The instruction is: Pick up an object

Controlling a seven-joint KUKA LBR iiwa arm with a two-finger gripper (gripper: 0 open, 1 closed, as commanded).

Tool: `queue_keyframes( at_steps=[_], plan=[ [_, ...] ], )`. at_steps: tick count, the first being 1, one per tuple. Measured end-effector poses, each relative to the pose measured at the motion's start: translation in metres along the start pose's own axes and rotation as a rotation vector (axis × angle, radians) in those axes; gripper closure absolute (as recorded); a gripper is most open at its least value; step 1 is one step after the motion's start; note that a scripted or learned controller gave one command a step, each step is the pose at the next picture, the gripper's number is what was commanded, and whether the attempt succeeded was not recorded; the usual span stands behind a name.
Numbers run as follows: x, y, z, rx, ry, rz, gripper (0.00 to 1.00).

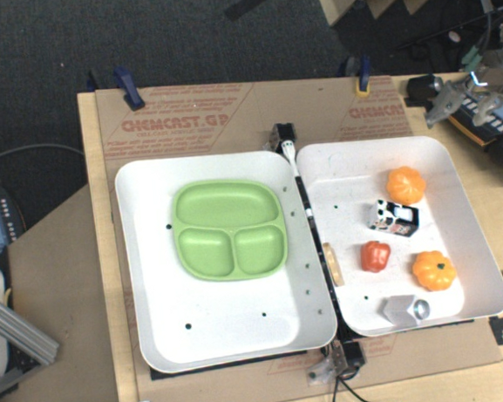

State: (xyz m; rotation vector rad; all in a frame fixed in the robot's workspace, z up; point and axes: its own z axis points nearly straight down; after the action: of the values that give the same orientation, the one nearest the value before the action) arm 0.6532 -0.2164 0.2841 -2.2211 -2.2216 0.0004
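I read red print on the brown board (pixel 226 110) beneath the two bins — "CHEMCAST G P" in large letters just beyond the left bin (pixel 142 249). Beyond the right bin (pixel 463 221), the same red lettering repeats — only "CHEMCAS" is legible. The smaller lines around both are too blurred.

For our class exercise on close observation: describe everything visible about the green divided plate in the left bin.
The pale green, plastic-looking divided plate has rounded corners and three compartments: one wide one at the far side, two smaller ones nearer the camera. It lies flat and upright on the floor of the shallow white left bin, in its upper middle, apart from the walls. Nothing lies in it.
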Motion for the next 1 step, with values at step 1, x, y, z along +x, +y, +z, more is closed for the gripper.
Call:
queue_keyframes(
  at_steps=[1],
  plan=[
    [0.0628,-0.0677,0.1572,0.020,0.009,-0.001,0.00]
  ],
)
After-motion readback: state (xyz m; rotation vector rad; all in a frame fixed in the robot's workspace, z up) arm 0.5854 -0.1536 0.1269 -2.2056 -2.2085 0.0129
